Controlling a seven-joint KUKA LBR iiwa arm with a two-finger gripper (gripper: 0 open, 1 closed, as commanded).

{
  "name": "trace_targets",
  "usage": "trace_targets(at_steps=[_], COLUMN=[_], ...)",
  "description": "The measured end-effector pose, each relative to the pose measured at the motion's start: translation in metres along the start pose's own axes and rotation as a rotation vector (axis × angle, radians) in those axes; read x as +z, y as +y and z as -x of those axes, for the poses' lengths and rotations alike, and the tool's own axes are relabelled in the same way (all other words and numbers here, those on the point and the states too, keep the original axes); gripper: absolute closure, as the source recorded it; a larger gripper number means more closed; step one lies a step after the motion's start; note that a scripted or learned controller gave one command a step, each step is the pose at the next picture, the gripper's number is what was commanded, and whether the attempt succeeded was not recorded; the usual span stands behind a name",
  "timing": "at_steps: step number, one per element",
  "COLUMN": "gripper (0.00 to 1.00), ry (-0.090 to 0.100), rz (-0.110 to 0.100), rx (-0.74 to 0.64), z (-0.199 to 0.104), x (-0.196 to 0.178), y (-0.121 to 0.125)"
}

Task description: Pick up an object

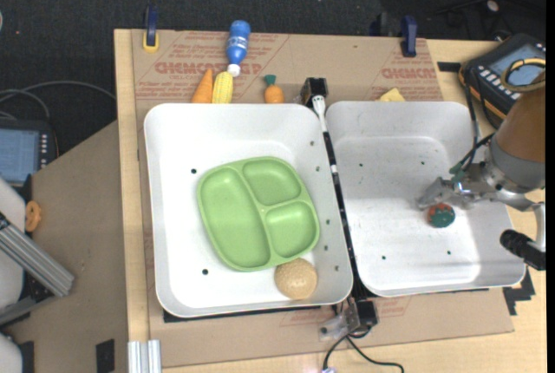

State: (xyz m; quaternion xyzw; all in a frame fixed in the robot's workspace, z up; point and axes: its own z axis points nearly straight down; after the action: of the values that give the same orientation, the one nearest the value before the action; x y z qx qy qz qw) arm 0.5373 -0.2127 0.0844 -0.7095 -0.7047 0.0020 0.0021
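1. You're looking at 2 white bins side by side: the left bin (173,189) is holding a green divided plate (256,211) w/ a tan round item (297,278) just beside its near edge; the right bin (381,189) is holding 1 small object.
2. That small round object (442,216), teal w/ a red patch, is sitting on the right bin's floor, toward its right side. It's the obvious pick target.
3. The arm is reaching in from the right, and the gripper (440,194) is hanging just above and beside the object, at the bin's right side.
4. You can't tell the gripper's state: the tips are too small and blurred, so no calling it closed or gaping. Nothing is visibly lifted; the object looks to be resting on the bin floor.
5. Progress, as a judgement: approach is looking about done, grasp isn't confirmed, lift is not yet done. So roughly halfway at best.
6. What's left: closing on the object, raising it clear of the bin floor, checking it's coming up w/ the tool.
7. Risk you're watching for: a small round thing may be rolling or slipping aside under contact, esp. w/ the gripper seeming slightly off-centre from it.
8. Misc. toys behind the bins (blue bottle (238,42), corn (223,88), carrot (273,91)) are well apart, not in play.
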Motion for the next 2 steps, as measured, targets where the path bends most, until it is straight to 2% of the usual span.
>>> trace_targets(at_steps=[1,2], gripper=[1.0,1.0], ry=[-0.001,0.001], rz=[0.007,0.017], rx=[-0.006,-0.018], z=[-0.003,-0.096], x=[-0.011,-0.076], y=[0.004,0.05])
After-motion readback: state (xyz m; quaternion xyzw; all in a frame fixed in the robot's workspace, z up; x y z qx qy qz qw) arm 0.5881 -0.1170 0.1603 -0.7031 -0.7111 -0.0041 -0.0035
